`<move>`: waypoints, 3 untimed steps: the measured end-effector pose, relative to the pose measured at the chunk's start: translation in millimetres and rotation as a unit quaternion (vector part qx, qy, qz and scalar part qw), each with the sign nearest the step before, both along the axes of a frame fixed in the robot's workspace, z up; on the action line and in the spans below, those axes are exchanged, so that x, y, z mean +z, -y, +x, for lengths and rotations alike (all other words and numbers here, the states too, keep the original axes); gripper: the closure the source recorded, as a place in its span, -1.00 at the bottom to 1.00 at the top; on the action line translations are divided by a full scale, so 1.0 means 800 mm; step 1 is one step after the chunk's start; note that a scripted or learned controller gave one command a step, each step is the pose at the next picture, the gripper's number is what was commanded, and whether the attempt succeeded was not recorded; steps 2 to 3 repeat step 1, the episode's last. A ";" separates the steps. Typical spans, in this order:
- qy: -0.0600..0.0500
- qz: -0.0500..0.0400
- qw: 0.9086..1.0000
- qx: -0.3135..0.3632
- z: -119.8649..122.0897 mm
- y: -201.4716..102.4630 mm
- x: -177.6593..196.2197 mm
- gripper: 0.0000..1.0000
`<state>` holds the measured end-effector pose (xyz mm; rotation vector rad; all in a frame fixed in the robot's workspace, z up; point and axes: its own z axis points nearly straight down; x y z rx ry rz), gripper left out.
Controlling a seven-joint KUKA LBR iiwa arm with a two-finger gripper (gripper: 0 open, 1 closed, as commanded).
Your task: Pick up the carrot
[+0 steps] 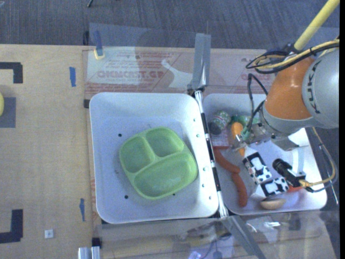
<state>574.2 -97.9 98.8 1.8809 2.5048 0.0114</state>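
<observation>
The carrot, a short orange piece, lies near the back left of the right bin, close to the divider. My gripper hangs over the middle of that bin, to the right of the carrot and nearer the front, apart from it. The arm's grey and orange wrist covers the bin's back right part.
A green divided plate sits in the left bin. In the right bin, a dark round item lies beside the carrot. Two reddish sausage-like pieces lie left of the gripper, and a tan oval item is at the front.
</observation>
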 end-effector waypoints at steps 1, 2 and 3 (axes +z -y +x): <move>-0.005 0.000 0.998 -0.064 0.100 -0.085 0.149 1.00; -0.005 0.000 0.998 -0.064 0.100 -0.085 0.149 1.00; -0.005 0.000 0.998 -0.064 0.100 -0.085 0.149 1.00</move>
